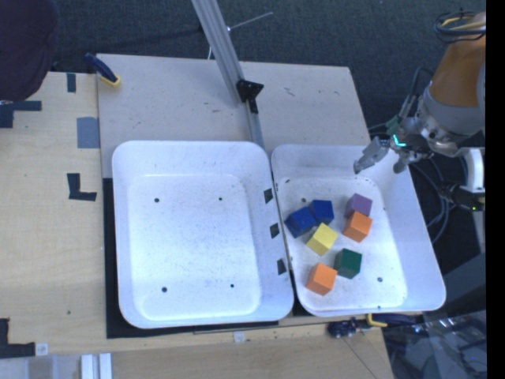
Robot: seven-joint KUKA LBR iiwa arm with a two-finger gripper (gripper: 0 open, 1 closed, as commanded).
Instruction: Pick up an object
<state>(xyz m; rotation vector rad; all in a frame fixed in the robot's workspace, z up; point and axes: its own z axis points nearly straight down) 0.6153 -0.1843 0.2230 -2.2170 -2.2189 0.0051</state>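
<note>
Claw [384, 157] of the grey arm, poised over the upper right rim of the right bin [410, 235]; its two fingers [368, 161] are spread apart with nothing between them. Orange band [460, 73] visible above the wrist, at the right edge of the view. Below and left of the claw, seven blocks lie clustered on the floor of the right bin, all apart from the claw: purple block [360, 204] nearest it, touching an orange block [357, 226] just below; two blue blocks [301, 221] and [321, 210] side by side toward the bin's left wall; yellow block [321, 238] just beneath them; green block [347, 262] lower right of the yellow one; second orange block [321, 278] nearest the front rim, just beside the green one. Left bin [126, 212] adjoins the right bin along its long edge. Both bins rest on the pale surface [300, 101], crossed at the top by a slanted metal rail [221, 38].
</note>
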